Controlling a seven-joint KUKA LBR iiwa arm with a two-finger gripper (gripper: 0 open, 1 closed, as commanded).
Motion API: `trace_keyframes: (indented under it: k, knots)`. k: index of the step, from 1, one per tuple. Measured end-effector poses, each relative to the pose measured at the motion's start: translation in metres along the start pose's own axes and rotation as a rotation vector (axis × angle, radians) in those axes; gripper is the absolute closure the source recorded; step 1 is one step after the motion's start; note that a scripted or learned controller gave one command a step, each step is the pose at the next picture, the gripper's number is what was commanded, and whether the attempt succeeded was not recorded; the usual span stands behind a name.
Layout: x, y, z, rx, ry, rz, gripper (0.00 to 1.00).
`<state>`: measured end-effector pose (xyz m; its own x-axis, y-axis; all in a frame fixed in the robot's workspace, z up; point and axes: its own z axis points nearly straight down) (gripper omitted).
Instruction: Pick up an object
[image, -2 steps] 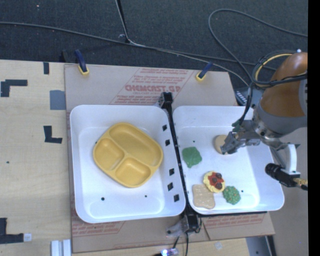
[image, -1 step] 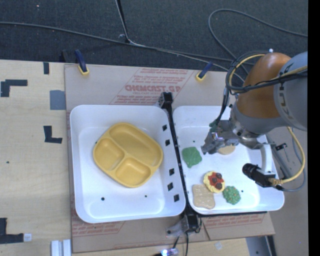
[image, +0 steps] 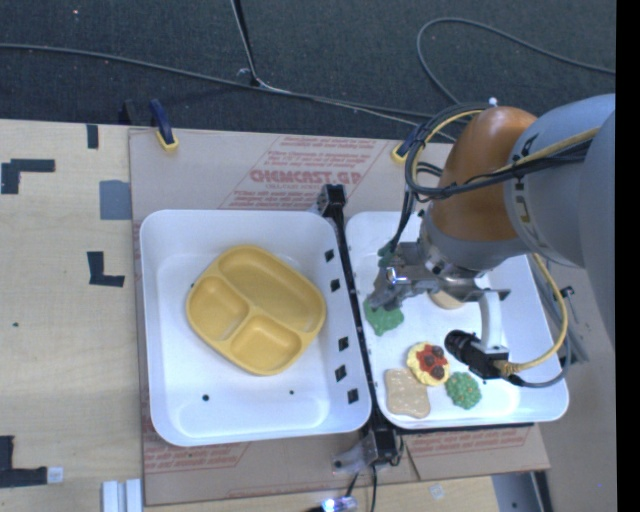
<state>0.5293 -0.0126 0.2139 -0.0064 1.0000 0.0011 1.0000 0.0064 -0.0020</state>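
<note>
**Gripper low over the green piece in the right bin**

From the fixed overhead camera we see the gripper down in the right bin, near that bin's 9 o'clock side and just beside the black divider that runs between the two bins. Its metal fingertips sit right at the top edge of a small green leafy piece, which lies at 6 o'clock from the gripper. We cannot tell whether the tips are touching the piece, and we cannot tell how the fingers stand, as the wrist hides most of them. The grey arm with its orange band comes in from 2 o'clock and covers the upper half of this bin.

At 5 o'clock from the gripper we find three more pieces grouped close together: a yellow round piece with red and dark spots, a pale tan flat piece just below it, and a green broccoli-like piece at the round piece's 4 o'clock. A black cylinder with a yellow cable hangs over the bin just beside them, at 3 o'clock from the round piece.

In the left bin we see a yellow compartment tray lying flat, turned at a slant, near the bin's centre.
</note>
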Motion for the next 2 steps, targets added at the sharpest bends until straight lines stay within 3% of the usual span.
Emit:
trace_keyframes:
  k: [2]
  knots:
    - [0.109,0.024,-0.011,-0.003,0.000,-0.001,1.00]
